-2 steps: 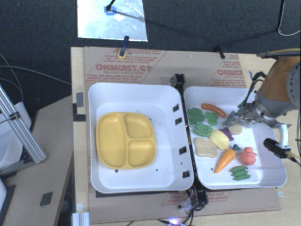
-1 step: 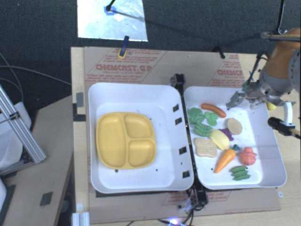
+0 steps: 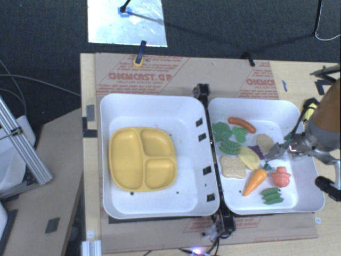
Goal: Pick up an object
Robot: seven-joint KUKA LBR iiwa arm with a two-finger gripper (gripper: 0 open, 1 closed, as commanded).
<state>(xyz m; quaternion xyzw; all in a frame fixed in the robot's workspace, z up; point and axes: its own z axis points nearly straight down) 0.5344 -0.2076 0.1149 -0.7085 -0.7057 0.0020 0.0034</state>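
You are looking at the tool point(image 3: 273, 152) reaching into the right bin point(image 3: 306, 196) from the right — tip hovering by the purple piece point(image 3: 257, 151) among toy foods, carrot point(image 3: 254, 180) just below, grip possibly open, cannot tell, yellow tray point(image 3: 141, 158) sitting in the left bin point(image 3: 160, 108).

Floor point(image 3: 42, 31): dark carpet, filling the top and upper left of the frame.
Floor panel point(image 3: 127, 15): pale, shiny square sheet at top centre, a dark rod lying across it to a blue mark.
Bench top point(image 3: 176, 73): brown board with red "CHEMCAST" lettering, centre of the frame.
Side table point(image 3: 58, 159): tan surface at lower left.
Metal frame point(image 3: 24, 148): slanted aluminium rail at the left edge.
Cables point(image 3: 319, 15): thin pale wire looping at upper right.
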